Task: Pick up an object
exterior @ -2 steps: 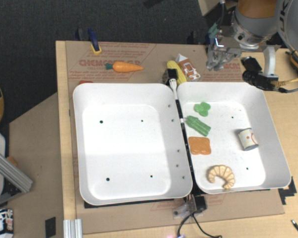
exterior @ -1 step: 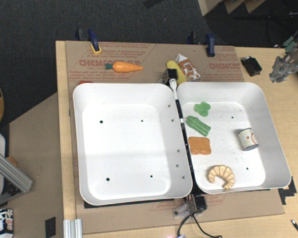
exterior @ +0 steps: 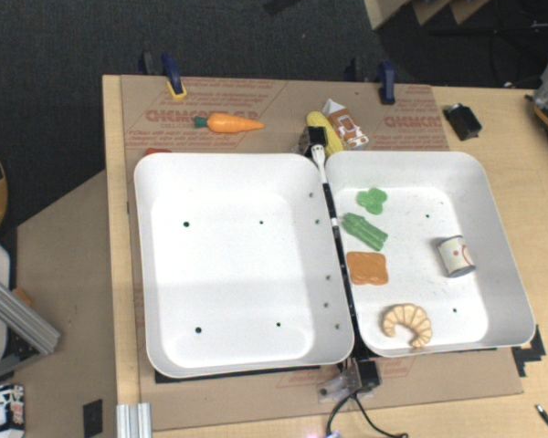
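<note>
Lying in right bin (exterior: pixel 493 208) | croissant (exterior: pixel 408 323) (front) | can (exterior: pixel 455 255)

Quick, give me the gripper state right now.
Gripper: state cannot be told from the camera view. The croissant, can and green pieces lie loose in the right bin.

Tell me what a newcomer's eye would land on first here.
The toy food in the right bin: a croissant near its front, an orange slice, two green pieces and a small can. Next, the carrot lying on the board behind the left bin.
</note>
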`<action>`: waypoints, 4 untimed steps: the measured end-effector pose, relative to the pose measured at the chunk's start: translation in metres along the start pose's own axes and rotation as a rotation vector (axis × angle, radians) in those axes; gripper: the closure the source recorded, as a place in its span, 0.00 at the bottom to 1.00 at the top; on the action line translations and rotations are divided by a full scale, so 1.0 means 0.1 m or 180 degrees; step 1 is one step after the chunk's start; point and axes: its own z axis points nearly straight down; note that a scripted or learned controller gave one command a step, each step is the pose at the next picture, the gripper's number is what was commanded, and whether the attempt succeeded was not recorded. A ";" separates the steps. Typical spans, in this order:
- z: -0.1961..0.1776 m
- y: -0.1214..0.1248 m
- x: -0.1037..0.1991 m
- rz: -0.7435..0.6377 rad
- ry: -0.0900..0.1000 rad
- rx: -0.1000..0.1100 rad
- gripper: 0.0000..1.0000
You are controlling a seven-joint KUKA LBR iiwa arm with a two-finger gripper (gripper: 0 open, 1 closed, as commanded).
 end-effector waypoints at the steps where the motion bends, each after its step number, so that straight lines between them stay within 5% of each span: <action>1: -1.43 -0.04 0.29 -0.0017 -0.0001 -0.0026 1.00; 2: 0.35 -0.64 0.51 0.0001 0.0039 0.0097 1.00; 3: -0.40 -0.68 -0.02 0.0011 0.0000 0.0011 1.00; 4: -1.40 -0.53 0.01 -0.0011 0.0000 -0.0008 1.00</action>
